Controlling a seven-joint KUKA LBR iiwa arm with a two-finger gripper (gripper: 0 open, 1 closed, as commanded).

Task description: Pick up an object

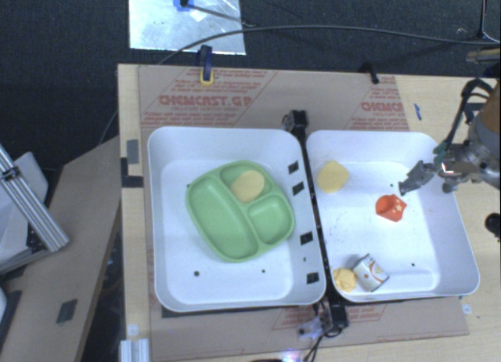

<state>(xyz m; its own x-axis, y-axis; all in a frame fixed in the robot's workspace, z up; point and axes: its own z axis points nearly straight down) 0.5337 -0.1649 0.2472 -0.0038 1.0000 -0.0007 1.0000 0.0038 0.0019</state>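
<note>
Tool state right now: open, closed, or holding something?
Tool: cannot be told; it hovers over the right bin, just right of the red object, nothing visibly held.

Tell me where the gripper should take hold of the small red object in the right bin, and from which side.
Grip the red object across its narrow middle, coming straight down from above. It lies low and apart on the right bin floor, and the gripper is beside it.
</note>
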